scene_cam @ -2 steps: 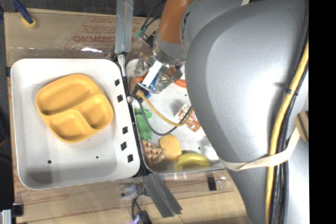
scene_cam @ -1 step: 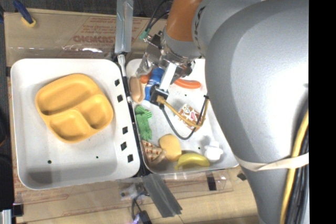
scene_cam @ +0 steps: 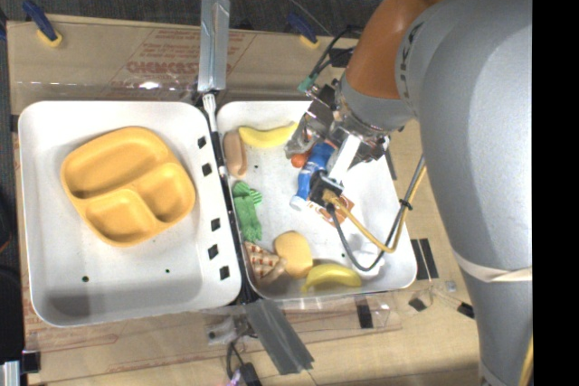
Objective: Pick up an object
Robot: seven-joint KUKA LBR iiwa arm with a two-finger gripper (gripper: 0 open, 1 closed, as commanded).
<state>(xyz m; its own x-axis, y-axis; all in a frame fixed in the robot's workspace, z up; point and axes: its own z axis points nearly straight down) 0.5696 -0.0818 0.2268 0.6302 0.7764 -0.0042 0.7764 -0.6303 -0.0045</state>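
Observation:
My gripper (scene_cam: 309, 151) hangs low over the upper middle of the right bin (scene_cam: 398, 230), reaching in from the right. Directly under and in front of it is a blue object with a white end (scene_cam: 304, 183), and a small orange-red piece (scene_cam: 298, 161) shows beside it. The gripper body hides where they meet, so I cannot tell whether anything is held. A yellow banana (scene_cam: 264, 136) lies just left of the gripper at the bin's top.
The right bin also holds a brown bread roll (scene_cam: 235, 153), a green toy (scene_cam: 247, 208), a waffle (scene_cam: 261, 261), a pale yellow fruit (scene_cam: 293, 252) and a second banana (scene_cam: 331, 277). In the left bin (scene_cam: 54, 285) lies a yellow divided plate (scene_cam: 128, 185).

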